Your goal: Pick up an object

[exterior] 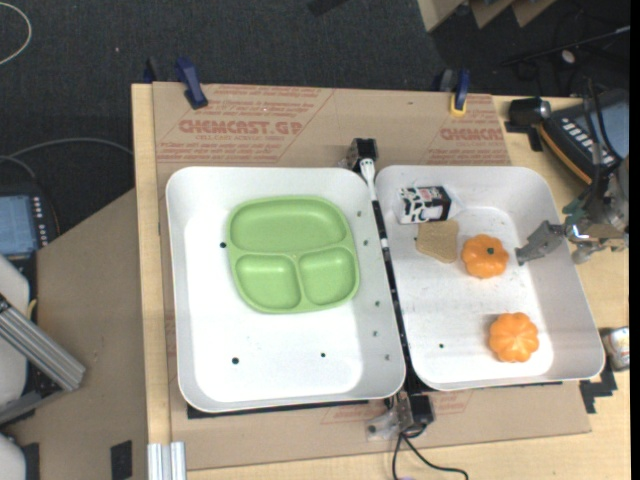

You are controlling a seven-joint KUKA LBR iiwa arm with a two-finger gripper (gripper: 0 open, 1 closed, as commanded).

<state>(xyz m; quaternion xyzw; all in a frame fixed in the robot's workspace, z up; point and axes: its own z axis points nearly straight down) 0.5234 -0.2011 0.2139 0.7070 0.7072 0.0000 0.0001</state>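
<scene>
The right bin (560,358) holds a small black-and-white carton (424,204) at its back left. A tan wedge (438,241) lies just in front of the carton. One small orange pumpkin (485,256) sits near the middle, and another orange pumpkin (513,336) sits toward the front. My gripper (537,243) reaches in from the right edge of this bin. Its tip hangs just right of the middle pumpkin, apart from it, and holds nothing that I can see.
In the left bin (200,348) lies a green divided plate (293,254). Both bins rest on a cardboard sheet (250,118) clamped at the back. Cables and a dark device (575,138) lie at the bench's back right.
</scene>
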